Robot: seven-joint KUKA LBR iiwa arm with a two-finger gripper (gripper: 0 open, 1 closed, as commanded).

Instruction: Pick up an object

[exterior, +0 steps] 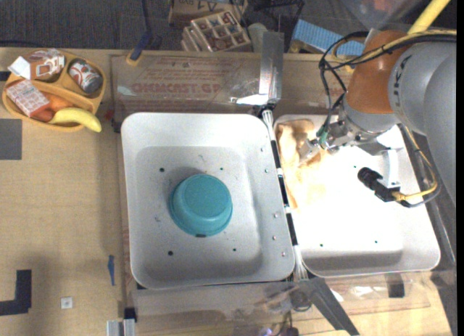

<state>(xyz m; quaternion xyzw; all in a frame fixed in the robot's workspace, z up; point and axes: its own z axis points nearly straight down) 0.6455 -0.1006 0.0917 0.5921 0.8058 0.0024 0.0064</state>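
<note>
Near the right bin's (362, 255) far-left corner: end effector (324, 141).

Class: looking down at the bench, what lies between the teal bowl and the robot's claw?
In the camera view, between the upside-down teal plastic bowl and the claw lie bare white bin floor, the bins' adjoining rims and a tan object.

Two white bins (138, 146), one teal bowl (201, 204)

Teal bowl (202, 205) in left white bin (145, 138); right bin (362, 240) white w/ tan-orange smear at its upper left. Arm (413, 80) grey, orange band. Bench (51, 218) light wood. Yellow banana (77, 117) on yellow-orange tray (14, 102) at upper left, w/ red/white packets.
</note>
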